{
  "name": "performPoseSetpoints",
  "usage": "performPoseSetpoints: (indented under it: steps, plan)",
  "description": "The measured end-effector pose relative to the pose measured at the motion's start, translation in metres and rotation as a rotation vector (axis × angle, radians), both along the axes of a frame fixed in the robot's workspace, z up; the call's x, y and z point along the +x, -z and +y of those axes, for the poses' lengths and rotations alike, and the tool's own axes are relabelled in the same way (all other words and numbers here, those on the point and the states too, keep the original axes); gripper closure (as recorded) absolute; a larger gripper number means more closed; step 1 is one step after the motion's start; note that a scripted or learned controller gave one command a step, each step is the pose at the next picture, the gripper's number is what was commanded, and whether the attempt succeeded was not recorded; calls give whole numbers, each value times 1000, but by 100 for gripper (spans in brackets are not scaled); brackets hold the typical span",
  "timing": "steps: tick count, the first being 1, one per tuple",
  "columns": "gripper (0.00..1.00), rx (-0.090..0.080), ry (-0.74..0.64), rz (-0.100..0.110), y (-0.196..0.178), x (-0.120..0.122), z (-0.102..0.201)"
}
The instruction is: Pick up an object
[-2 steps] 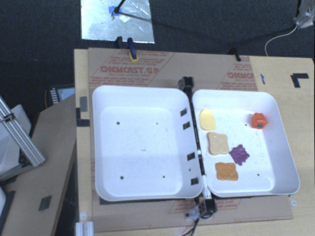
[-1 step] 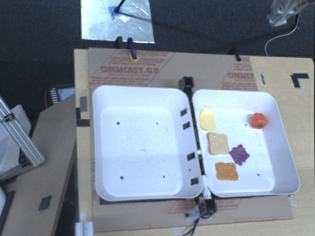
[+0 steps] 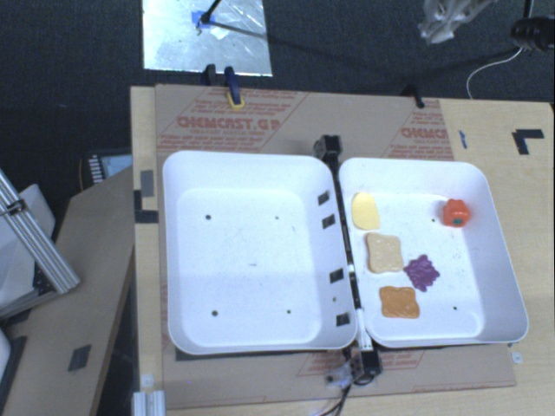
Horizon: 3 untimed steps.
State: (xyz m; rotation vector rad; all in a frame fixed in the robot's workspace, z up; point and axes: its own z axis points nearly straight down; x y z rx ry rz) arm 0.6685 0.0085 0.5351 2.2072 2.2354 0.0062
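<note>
The right bin [image 3: 499,258] holds several small items: a pale yellow piece [image 3: 365,211], a tan bread slice [image 3: 383,252], a purple cluster [image 3: 421,271], an orange-brown slab [image 3: 399,302] and a red-orange pepper [image 3: 455,212]. My gripper [image 3: 449,16] hangs high at the top right of the view, well beyond the bins' far edge and apart from every item. It looks blurred and nothing shows under it.
The left bin [image 3: 178,258] lies beside the right one, joined by a black-clipped divider [image 3: 342,241]. Both rest on a cardboard sheet [image 3: 286,120]. A shiny metal plate [image 3: 206,22] lies on the dark floor at the back.
</note>
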Motion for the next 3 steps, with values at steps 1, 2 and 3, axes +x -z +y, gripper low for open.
performPoseSetpoints:
  steps: [1,2,3]
  plan:
    - [100,1,1,0,0,-1,75]
    - [100,1,2,1,0,-1,140]
    - [100,0,3,1,0,-1,192]
